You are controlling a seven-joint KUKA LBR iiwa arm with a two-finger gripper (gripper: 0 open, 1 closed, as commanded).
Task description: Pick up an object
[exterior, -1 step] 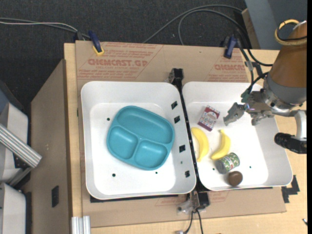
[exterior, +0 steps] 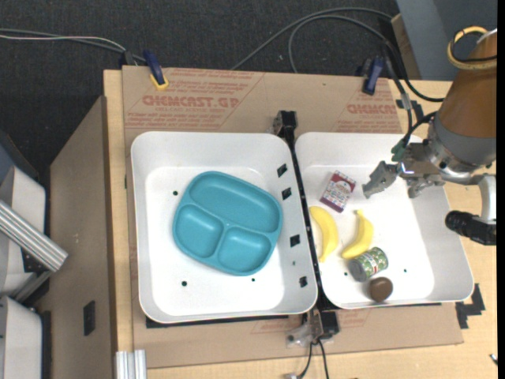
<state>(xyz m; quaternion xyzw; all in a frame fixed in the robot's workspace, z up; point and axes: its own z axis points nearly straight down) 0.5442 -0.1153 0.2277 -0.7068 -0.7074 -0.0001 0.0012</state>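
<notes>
Position of the tool (exterior: 384, 178): over the upper part of the right bin (exterior: 442, 287), entering from the right; whether its fingers are apart or together cannot be told, and nothing is seen between them. Nearest candidate is the small carton (exterior: 338, 191), just beside the tool on its left and slightly below, lying tilted; its printing is too small to read. Two bananas (exterior: 341, 233) lie further below-left, long axes running roughly top to bottom. A green can (exterior: 368, 262) and a brown round object (exterior: 380, 288) sit well below the tool, touching or nearly so. The teal divided plate (exterior: 227, 223) lies far left in the other bin (exterior: 150, 212). Board beneath on the worktop reads "CHEMCAST GP" (exterior: 192, 99).
</notes>
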